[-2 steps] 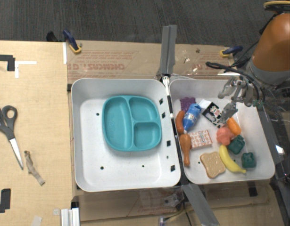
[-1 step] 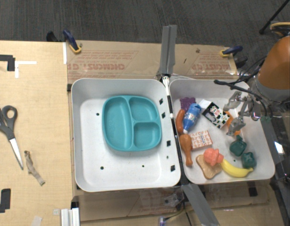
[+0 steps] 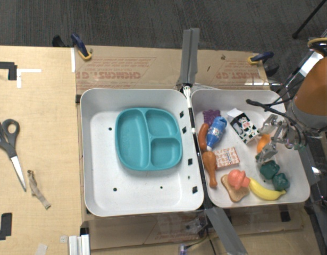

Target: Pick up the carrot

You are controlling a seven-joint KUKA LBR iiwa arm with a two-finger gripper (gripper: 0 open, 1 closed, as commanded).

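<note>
camera view gives you a teal three-compartment plastic plate in the left shallow white bin. your right white bin holds toy food, with the small orange carrot clasped between the metal two-finger gripper fingers near a yellow plastic banana.

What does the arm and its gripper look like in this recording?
The arm enters from the right, showing an orange band and a pale grey section above it. Dark cables run along the wrist. The gripper is a small silvery-grey metal assembly.
</note>
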